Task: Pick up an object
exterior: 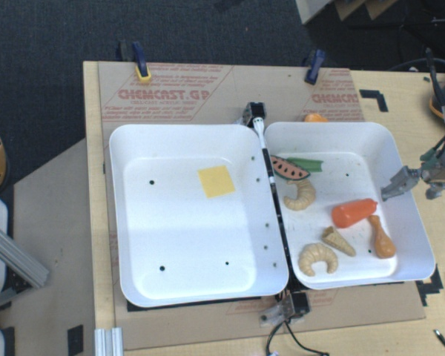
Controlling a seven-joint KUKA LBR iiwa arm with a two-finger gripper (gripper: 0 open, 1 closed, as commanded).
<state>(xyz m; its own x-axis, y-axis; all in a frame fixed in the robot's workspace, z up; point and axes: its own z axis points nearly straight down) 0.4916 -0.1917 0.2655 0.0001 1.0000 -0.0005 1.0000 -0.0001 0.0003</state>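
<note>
A cardboard-topped bench (230, 87) is seen from above on dark carpet, bearing two shallow white bins side by side. In the left bin (133, 273) a flat yellow square (216, 181) is laid. In the right bin (400, 269) toy foods are scattered: a watermelon slice (289, 169), a green piece (305, 165), two croissants (319, 258), an orange carrot (354, 212), a cone (339, 241) and a drumstick (380, 237). The gripper (423, 180) is seen at the right bin's right rim, holding nothing; whether it is spread cannot be told.
</note>
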